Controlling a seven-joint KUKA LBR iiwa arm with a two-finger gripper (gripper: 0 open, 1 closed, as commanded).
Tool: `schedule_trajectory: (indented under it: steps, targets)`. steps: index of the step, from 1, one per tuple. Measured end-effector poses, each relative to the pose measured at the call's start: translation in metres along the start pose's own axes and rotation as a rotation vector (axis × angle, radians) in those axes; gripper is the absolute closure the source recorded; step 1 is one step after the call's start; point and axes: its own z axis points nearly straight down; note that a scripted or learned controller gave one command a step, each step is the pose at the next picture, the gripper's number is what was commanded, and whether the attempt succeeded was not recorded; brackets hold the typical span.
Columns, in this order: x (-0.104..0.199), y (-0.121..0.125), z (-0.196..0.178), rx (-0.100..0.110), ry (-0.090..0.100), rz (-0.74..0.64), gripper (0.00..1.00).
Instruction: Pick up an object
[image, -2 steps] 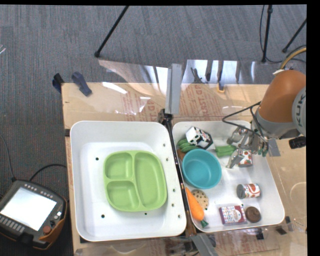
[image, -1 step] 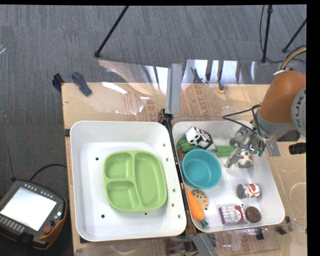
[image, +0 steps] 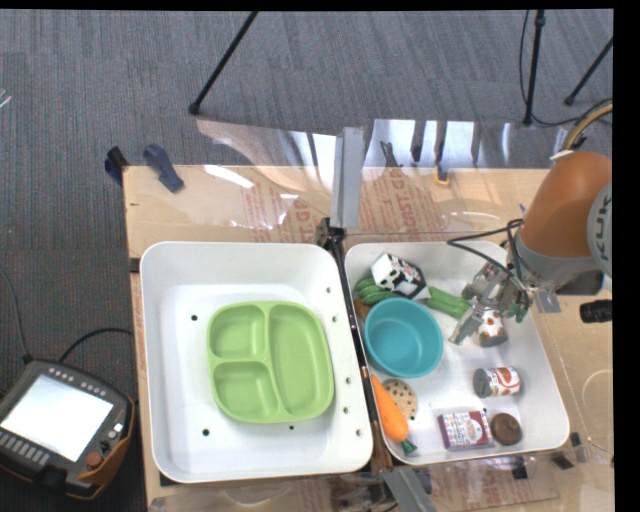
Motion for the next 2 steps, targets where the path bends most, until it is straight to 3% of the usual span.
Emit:
schedule_trajectory:
  steps: [2]
  targets:
    - [0.021,-0.010,0.000,0.001,0.001,0.050,0.00]
